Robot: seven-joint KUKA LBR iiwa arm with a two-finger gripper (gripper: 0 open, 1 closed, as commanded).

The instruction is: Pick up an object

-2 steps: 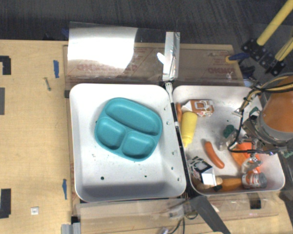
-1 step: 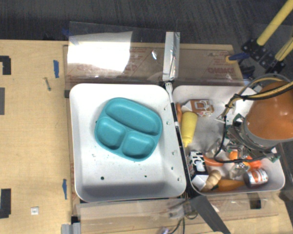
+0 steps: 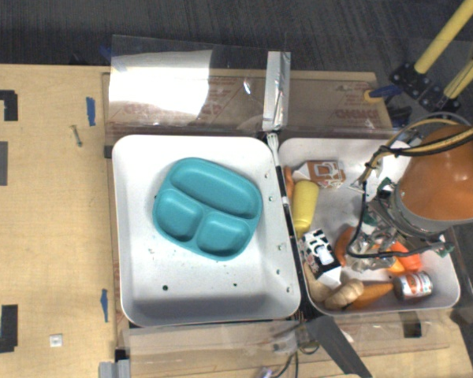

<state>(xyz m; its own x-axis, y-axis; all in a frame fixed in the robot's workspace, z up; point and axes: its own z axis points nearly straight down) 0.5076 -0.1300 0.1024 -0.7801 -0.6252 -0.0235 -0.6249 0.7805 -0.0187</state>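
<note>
The arm comes in from the right, its orange band (image 3: 448,181) hanging over the right bin (image 3: 449,296), with the wrist pointing down into that bin. The gripper (image 3: 368,250) sits low among the objects in the middle of the bin, just above a cluster of orange pieces (image 3: 394,257). Its metal parts blur into the clutter beneath, so whether it is open or closed, and whether it has hold of anything, cannot be told.

The left bin (image 3: 134,290) holds a teal divided tray (image 3: 207,206), lying slightly left of centre and turned at a slant, with three compartments facing up.

The right bin is crowded. A yellow bottle (image 3: 304,203) lies near the left wall, with a brown-and-white packet (image 3: 324,171) beyond it at the far side. A black-and-white box (image 3: 320,253) lies nearer than the bottle. Along the near wall lie a tan rounded object (image 3: 340,293) and an orange carrot-like piece (image 3: 372,291), with a small can (image 3: 415,285) to their right, just beside the gripper.
</note>
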